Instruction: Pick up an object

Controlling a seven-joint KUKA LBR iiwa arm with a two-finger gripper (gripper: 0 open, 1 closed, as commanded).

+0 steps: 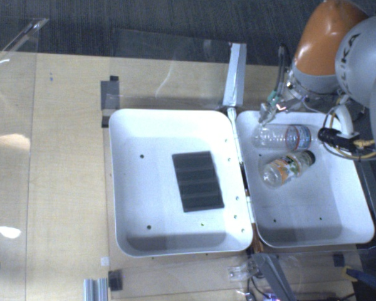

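Two clear plastic bottles lie on their sides in the right bin [326, 218]. The one with a blue label [283, 137] lies near the bin's far wall. The other [287, 168] has a greenish label and a dark cap and rests just in front of it, tilted. A black ribbed rectangular pad [198, 180] lies flat in the middle of the left bin [138, 218]. My gripper [272, 108] hangs at the far left corner of the right bin, just beyond the blue-label bottle's left end. Nothing shows held in it.
The grey arm with its orange band [326, 36] fills the upper right, and cables [341, 140] hang over the right bin's far right side. A metal post [235, 74] stands behind the seam between the bins. A clear panel covers the bench at left.
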